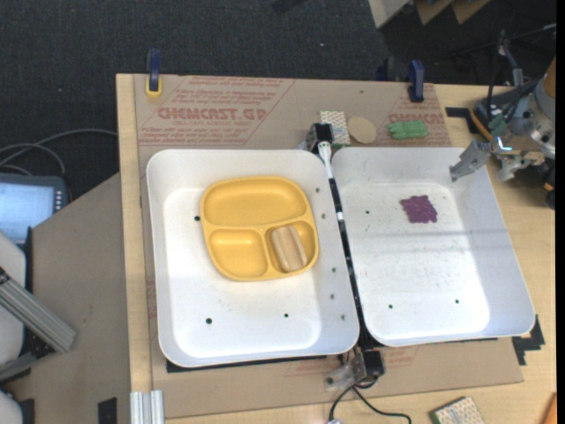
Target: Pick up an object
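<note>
A small purple lump (418,208) lies in the upper middle of the right white bin (441,294). The left white bin (177,272) holds a yellow divided plate (256,191). A tan, bread-like piece (287,247) sits in the plate's lower right compartment. My gripper (475,159) hangs at the right bin's upper right corner, up and to the right of the purple lump and apart from it. The grey arm behind it runs off the right side of the camera view. Nothing shows in the gripper.
On the brown board behind the bins lie a green block (408,131) and a round tan disc (362,130). Blue clamps (154,67) (415,78) grip the board's far edge. Cables (353,376) trail below the bins' front edge.
</note>
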`<state>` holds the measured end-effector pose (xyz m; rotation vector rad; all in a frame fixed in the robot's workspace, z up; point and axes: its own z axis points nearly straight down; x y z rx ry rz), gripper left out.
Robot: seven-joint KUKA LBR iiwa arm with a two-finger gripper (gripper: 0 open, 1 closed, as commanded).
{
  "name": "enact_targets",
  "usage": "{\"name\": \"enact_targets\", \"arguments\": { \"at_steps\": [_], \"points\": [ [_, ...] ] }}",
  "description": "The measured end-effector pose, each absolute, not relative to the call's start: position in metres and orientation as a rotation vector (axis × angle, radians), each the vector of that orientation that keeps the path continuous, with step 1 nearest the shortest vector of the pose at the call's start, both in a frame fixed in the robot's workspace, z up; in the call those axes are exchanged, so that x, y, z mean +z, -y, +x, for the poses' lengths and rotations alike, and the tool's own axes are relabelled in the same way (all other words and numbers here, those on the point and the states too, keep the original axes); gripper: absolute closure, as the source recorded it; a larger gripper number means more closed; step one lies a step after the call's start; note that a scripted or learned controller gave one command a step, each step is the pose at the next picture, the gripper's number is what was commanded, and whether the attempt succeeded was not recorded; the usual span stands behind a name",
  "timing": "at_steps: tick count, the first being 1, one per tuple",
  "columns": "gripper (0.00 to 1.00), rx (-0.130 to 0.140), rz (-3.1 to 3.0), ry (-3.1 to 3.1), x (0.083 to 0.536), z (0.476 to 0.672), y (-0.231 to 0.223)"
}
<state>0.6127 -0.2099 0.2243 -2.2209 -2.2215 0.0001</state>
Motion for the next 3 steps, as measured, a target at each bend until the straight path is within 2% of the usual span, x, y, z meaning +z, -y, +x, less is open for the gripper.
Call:
{"name": "enact_targets", "arguments": {
  "at_steps": [1,2,3],
  "points": [
    [0.0,0.006,-2.212,2.218,0.101,0.624,0.192],
    [1.0,-0.002,-2.221,2.226,0.12,0.627,0.194],
    [0.0,0.0,-2.22,2.226,0.119,0.627,0.194]
  ]
}}
